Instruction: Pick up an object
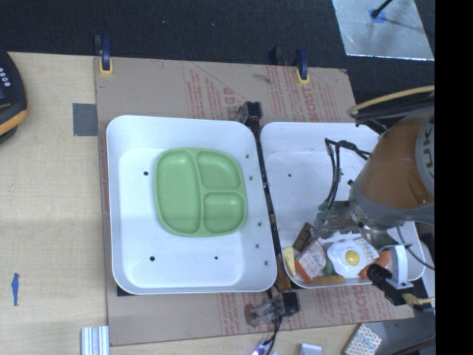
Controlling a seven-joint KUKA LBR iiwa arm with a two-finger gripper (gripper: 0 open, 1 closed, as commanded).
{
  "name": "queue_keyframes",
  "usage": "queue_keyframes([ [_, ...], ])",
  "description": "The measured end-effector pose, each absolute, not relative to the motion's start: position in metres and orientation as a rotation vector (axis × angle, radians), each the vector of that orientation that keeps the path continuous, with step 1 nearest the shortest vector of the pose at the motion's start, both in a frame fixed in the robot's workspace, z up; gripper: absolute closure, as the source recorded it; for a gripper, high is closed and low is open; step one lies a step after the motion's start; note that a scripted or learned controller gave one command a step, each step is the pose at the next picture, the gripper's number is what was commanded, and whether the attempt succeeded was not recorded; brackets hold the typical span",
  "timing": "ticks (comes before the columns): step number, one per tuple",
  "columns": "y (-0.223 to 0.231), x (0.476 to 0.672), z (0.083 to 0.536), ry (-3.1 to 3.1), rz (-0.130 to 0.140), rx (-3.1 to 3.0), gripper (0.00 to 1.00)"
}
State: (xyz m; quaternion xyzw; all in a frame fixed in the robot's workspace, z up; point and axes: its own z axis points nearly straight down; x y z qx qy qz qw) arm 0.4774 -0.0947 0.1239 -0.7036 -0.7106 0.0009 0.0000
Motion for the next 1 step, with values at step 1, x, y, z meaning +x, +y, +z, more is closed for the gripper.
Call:
queue_keyframes([
  [1, -0.0945, 0.4775, 0.1237, -2.233, 0.003, -2.21, 0.0],
])
